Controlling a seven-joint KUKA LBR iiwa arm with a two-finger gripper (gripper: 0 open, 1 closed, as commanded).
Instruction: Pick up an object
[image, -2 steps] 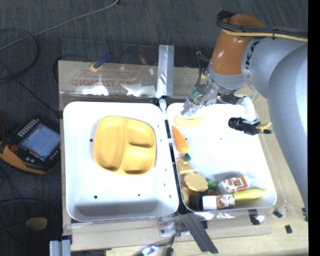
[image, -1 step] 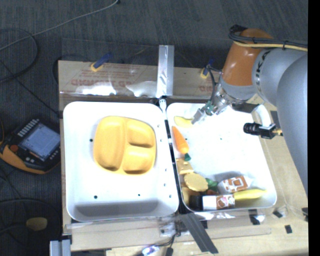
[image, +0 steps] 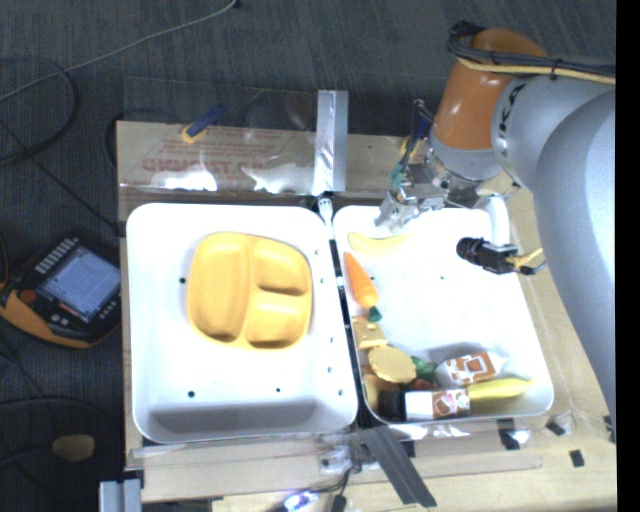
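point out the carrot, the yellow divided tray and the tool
carrot (image: 361, 281), camera view, middle of its orange body in the right bin
yellow divided tray (image: 249, 289), camera view, centre ridge between its compartments, left bin
tool (image: 397, 213), camera view, at its tip over the right bin's far edge

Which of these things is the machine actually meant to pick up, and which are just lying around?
Belongs to the job:
gripper
orange toy carrot
pale yellow banana-shaped piece
brown-labelled bottle
yellow compartment tray

Just lying about:
orange-cased handheld device
clear plastic sheet
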